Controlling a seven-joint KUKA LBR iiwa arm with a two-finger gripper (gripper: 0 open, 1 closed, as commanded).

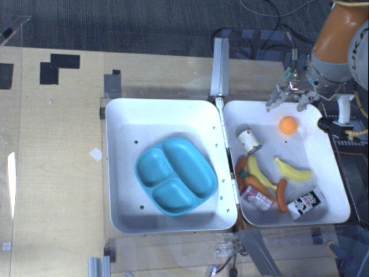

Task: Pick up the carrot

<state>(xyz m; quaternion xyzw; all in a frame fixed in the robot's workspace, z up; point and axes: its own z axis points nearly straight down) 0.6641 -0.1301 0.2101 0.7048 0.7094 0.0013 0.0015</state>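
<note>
Hovering claw (292,96) stood wide, holding nothing, at right bin (328,154) far rim; carrot (256,183) lay near-left beside banana (259,175); approach needed lengthwise alignment.

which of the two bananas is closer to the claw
The right-hand banana, lying alone below the orange ball. The other banana sits lower left, among the pile by the bin's left wall, farther from the claw.

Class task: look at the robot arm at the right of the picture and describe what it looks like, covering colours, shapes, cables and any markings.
The arm is rounded, with a broad orange band above a grey wrist section. Part of some dark lettering shows on the pale casing at its right edge, too cropped to read. The hand is small, metallic grey, with thin splayed parts. Dark cables trail behind it.
</note>
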